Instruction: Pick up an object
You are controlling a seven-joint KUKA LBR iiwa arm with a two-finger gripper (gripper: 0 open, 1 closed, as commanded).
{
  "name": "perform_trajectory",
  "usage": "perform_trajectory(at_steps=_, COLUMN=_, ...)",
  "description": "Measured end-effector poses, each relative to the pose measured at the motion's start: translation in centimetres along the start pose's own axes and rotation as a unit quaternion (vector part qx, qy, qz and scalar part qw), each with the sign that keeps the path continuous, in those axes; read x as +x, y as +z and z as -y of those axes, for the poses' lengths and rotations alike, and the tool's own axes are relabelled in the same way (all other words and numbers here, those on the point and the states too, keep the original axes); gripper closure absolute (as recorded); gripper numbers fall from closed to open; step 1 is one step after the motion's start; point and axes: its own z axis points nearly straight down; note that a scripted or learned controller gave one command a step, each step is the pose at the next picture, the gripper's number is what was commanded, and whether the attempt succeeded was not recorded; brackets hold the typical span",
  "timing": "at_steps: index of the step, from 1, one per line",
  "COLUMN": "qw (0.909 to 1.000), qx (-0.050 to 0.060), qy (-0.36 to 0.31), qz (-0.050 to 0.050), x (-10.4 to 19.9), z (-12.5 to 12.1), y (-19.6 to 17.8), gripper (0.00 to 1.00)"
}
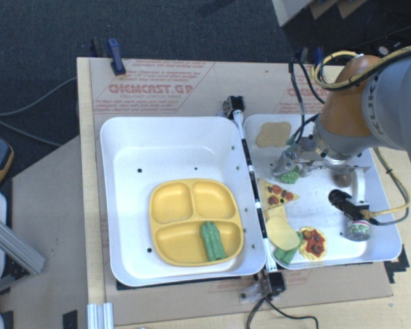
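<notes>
Dark carpet surrounds a pale bench (157, 91) bearing two white bins. In the right bin (383, 249) lie toy foods: a small green piece (290, 177) beside a pizza slice (279, 195), with a tan slab (273, 133) farther back. The gripper (292, 160) hangs just above the green piece; its grasp cannot be told. The left bin (123, 149) holds a yellow divided plate (192, 214) bearing a green vegetable (212, 240).

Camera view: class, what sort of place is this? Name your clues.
Probably a robotics lab bench, not a kitchen: a robot arm reaches over two white bins, toy food such as a pizza slice lies inside, and cables trail around.
</notes>
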Motion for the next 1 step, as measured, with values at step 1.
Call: perform_trajectory(at_steps=1, qw=1.0, qx=-0.004, qy=-0.004, qz=-0.001, x=6.0, z=0.46, y=-9.53, gripper=1.0)
